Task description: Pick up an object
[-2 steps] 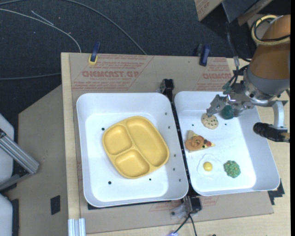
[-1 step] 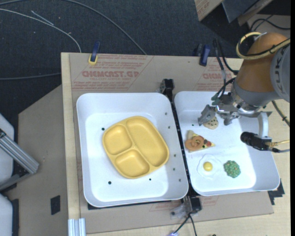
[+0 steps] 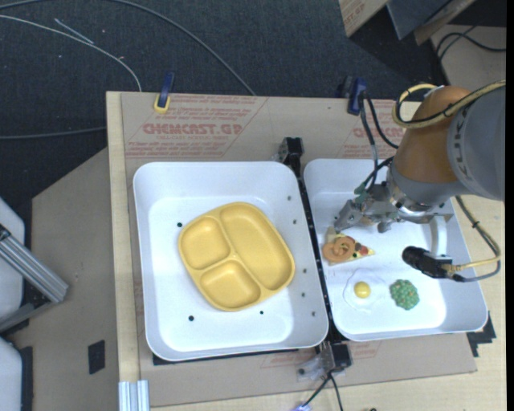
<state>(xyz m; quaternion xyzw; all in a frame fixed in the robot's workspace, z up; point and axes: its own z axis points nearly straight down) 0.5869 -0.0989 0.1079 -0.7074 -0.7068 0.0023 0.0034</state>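
Crosswise, the pizza slice (image 3: 345, 250) points right (beside the gripper (image 3: 353, 215), whose state I cannot tell).

This is a robot lab or test room. A board (image 3: 241, 120) stamped with a maker's name is clamped flat under two white bins (image 3: 152, 241). Loose cables (image 3: 104, 48) trail over dark carpet (image 3: 48, 104), and a cardboard box (image 3: 365, 12) sits at the back.

2 white bins (image 3: 152, 241), 1 yellow tray (image 3: 234, 255), 1 pizza slice (image 3: 344, 250), 1 fried egg (image 3: 361, 290), 1 broccoli (image 3: 405, 294).
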